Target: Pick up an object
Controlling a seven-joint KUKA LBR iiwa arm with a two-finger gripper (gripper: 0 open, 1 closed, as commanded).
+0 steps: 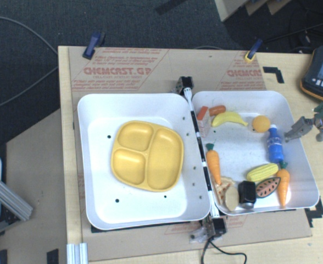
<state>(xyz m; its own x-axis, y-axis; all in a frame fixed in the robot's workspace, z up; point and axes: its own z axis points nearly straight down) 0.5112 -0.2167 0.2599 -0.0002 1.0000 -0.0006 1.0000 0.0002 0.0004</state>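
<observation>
At the right rim of the right bin point(293, 106), the tool point(304, 126) hangs just outside the wall, near the blue bottle point(274, 145). Two grey fingers point left and look spread a little, nothing between them. Small in the picture, so that's my best read.

Candidates all sit in the right bin: banana point(229, 118) and a red-orange piece point(211, 111) up top, orange ball point(261, 124) just above the bottle cap, carrot point(213, 165) along the left wall, corn point(262, 172), a second carrot point(283, 186), a dark oval piece with red in it point(268, 187), a black block point(246, 193) and a pale lump point(226, 193) at the front. Left bin point(90, 147) has just the yellow divided plate point(147, 155).

Risks as I see them:
- Tool is over the rim. A straight drop from there likely clips the bin wall and shoves the whole bin on the desk point(73, 81).
- Bottle is the nearest target, but it's lying down and round; pinched off-centre, it probably rolls out or squirts toward the ball.
- Front-right cluster is tight: corn, second carrot and oval piece are touching or nearly so. Fingers going in there could wedge on two things, or push one and grab none.
- Ball would roll on any glancing touch.

Banana and left carrot have the clearest space round them.
</observation>
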